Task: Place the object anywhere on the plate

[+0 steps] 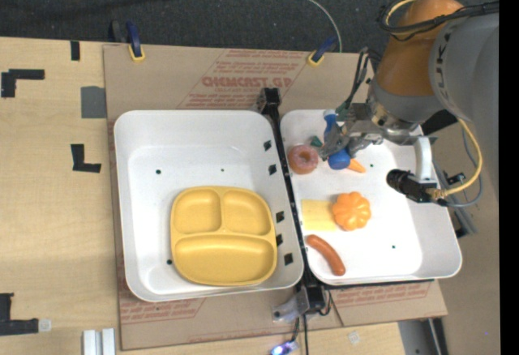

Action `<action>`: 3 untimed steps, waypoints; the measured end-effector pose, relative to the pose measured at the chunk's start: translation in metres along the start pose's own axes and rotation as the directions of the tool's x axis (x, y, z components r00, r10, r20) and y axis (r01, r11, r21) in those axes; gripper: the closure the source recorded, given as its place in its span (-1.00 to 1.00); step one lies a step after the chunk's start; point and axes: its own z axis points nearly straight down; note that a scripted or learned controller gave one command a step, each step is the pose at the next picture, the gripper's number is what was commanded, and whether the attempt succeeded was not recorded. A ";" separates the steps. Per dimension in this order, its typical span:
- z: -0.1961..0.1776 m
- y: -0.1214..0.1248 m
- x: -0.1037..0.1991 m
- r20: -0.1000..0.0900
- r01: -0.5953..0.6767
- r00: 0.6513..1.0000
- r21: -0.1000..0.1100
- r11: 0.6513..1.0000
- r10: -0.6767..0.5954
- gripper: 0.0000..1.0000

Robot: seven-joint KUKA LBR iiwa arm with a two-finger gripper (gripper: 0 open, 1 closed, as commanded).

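One yellow plate (223, 236), one doughnut (303, 159), one pumpkin (351, 211), one sausage (325, 254), gripper (339, 147) state unclear

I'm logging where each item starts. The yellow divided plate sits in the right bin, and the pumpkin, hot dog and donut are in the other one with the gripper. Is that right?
One thing is wrong: the camera view shows the yellow divided plate in the left bin, not the right one. The pumpkin, hot dog and donut lie in the right bin, where the gripper is.

A yellow three-compartment plate (224, 236) lay flat in the left bin. A small carrot (354, 166) lay near the right bin's back edge, under the pincer.
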 end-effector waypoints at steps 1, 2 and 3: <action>0.003 -0.018 0.059 -0.001 0.001 1.000 0.000 1.000 -0.001 1.00; -0.005 -0.027 0.121 -0.001 0.003 1.000 -0.002 1.000 -0.003 1.00; -0.002 -0.040 0.167 0.001 0.001 1.000 0.000 1.000 -0.001 1.00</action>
